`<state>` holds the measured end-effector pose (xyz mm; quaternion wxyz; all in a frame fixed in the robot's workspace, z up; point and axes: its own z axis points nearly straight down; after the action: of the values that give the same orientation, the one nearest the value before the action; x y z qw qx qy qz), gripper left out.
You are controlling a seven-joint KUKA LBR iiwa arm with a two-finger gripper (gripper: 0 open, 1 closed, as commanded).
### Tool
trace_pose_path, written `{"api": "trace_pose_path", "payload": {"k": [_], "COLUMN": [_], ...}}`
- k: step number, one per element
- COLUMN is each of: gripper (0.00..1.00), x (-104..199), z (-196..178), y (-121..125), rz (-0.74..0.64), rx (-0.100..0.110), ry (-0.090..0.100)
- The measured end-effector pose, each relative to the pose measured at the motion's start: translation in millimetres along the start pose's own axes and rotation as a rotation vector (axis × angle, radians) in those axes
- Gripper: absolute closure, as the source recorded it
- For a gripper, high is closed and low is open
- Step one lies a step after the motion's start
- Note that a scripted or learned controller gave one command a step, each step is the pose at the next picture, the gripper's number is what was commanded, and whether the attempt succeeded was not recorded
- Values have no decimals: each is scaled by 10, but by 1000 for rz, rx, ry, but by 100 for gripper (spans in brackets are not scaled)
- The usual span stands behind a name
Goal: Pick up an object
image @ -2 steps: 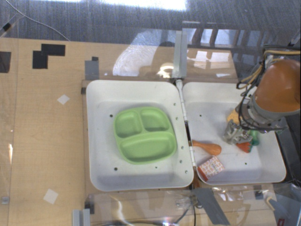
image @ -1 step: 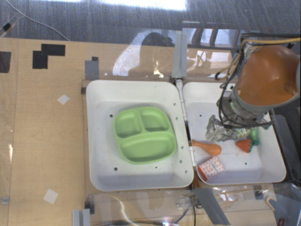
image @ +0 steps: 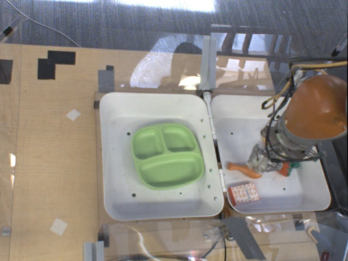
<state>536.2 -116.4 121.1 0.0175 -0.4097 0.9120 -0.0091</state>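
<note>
- From the camera view above the tabletop (image: 49, 162), two shallow white bins sit side by side, touching along their inner edges.
- The left bin (image: 117, 124) holds a green divided plate (image: 168, 155), lying flat near its middle, three compartments up.
- My arm (image: 315, 107) comes in from the right, its orange band over the right bin (image: 239, 113).
- My gripper (image: 262, 159) is low in the right bin, towards its near half; I cannot tell how it is set, since the wrist and cables cover it.
- An orange carrot-shaped object (image: 244, 169) lies on the bin floor just left of and below my gripper, its thin end pointing left; whether I touch it I cannot tell.
- Another small orange and green piece (image: 286, 169) shows just right of my gripper, partly hidden by it.
- A small red and white patterned box (image: 243, 192) lies flat by the near left corner of the right bin, close to the carrot-shaped object but apart from it.
- Nothing visible sits between my gripper's tips.
</note>
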Motion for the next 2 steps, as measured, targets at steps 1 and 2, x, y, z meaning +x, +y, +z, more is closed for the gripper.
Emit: {"api": "trace_pose_path", "payload": {"k": [1, 2], "gripper": [100, 100], "x": [-314, 82], "z": [-806, 55], "y": [-31, 258], "rz": [102, -84], "rx": [-24, -30], "ry": [18, 19]}}
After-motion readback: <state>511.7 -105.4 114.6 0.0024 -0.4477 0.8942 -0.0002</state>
